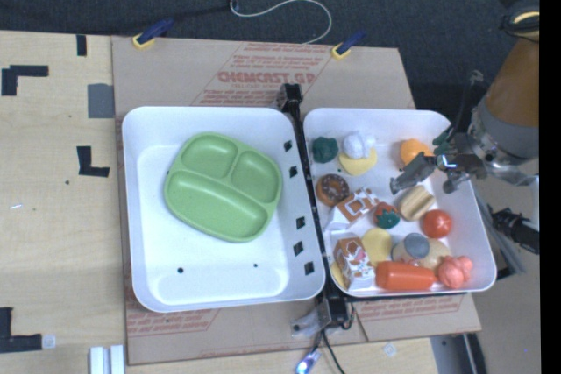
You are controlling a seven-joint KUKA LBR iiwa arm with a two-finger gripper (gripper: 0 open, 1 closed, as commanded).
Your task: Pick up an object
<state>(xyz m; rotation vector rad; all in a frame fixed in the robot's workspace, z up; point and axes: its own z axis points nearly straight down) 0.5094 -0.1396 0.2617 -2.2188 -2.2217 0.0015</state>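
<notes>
The right bin (399, 116) holds several toy foods. Among them are an orange fruit (410, 151), a tan bun (415, 203), a red tomato (436, 223), a brown donut (332, 187) and a long orange carrot (405, 277). My gripper (429, 181) hangs over the right side of this bin, just above the bun and below the orange fruit. It is open, with one dark finger (408, 178) slanting left and the other (456, 179) to the right. Nothing is held between them.
The left bin (140, 215) holds a green divided plate (223, 186). Also in the right bin are a white and yellow item (357, 151), a dark green piece (324, 149), a pink piece (454, 270) and small printed packets (351, 258). A black divider (302, 188) runs between the bins.
</notes>
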